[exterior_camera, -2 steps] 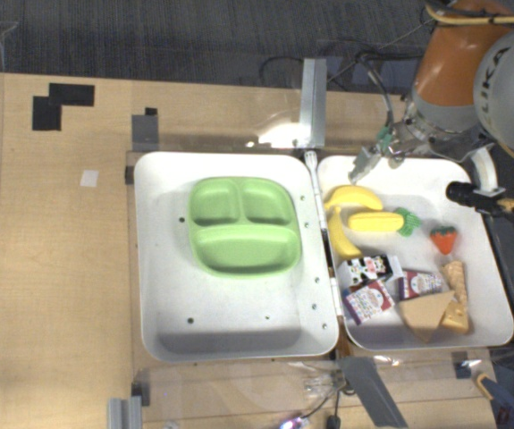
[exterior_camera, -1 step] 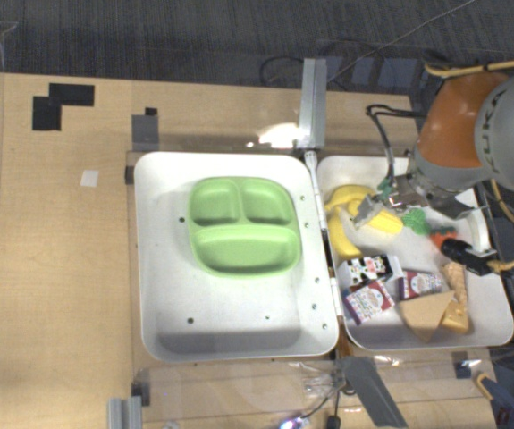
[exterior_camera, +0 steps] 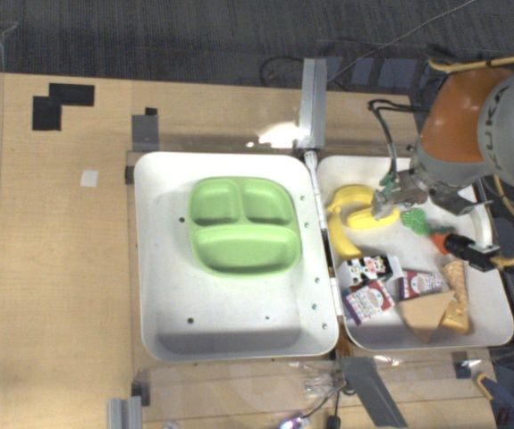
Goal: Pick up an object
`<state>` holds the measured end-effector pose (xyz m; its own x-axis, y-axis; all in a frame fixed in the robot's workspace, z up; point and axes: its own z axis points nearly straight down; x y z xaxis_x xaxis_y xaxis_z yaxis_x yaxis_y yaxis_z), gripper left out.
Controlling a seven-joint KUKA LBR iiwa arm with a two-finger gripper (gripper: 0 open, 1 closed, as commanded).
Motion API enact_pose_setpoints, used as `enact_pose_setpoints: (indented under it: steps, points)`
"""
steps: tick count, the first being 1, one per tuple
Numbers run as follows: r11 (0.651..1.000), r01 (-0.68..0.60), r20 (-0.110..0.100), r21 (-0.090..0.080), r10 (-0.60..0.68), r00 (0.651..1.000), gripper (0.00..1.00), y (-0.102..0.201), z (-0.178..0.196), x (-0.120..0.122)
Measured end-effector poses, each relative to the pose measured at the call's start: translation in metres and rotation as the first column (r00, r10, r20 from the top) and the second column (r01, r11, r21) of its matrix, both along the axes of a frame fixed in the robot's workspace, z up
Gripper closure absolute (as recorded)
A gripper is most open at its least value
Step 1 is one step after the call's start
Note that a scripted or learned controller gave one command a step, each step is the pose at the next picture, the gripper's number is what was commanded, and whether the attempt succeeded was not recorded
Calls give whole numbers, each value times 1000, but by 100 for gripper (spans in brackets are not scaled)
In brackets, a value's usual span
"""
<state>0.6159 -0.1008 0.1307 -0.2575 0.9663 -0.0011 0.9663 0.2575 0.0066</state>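
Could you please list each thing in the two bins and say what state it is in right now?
Green three-compartment plastic tray: flat in the left white bin, nothing in it.
Yellow plastic banana: lying in the right white bin, the tool down at it.
Small printed cartons: lying flat, bunched together.
Tan wedge-shaped blocks: resting at the bin's near side.

My gripper [exterior_camera: 389,200] sits low in the right bin [exterior_camera: 503,324], at its far-left part. Directly beneath and to its left lies a yellow banana [exterior_camera: 349,213] — curved, lying flat, touching or just under my fingertips; contact cannot be confirmed. Just to my right — a small green item [exterior_camera: 415,218] and an orange one [exterior_camera: 442,237]. Nearer the camera from my tool: small printed cartons [exterior_camera: 369,286], lying flat and crowded together. Beyond them, toward the near-right corner, tan wedge-shaped pieces [exterior_camera: 428,312] rest against each other.
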Motion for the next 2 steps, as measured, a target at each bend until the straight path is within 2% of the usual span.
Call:
enact_pose_setpoints:
  steps: [1,2]
  points:
    - [1000,0,0,0,0,1000,0,0,0,0]
    - [1000,-24,29,-6,25,999,0,-4,-20,8]
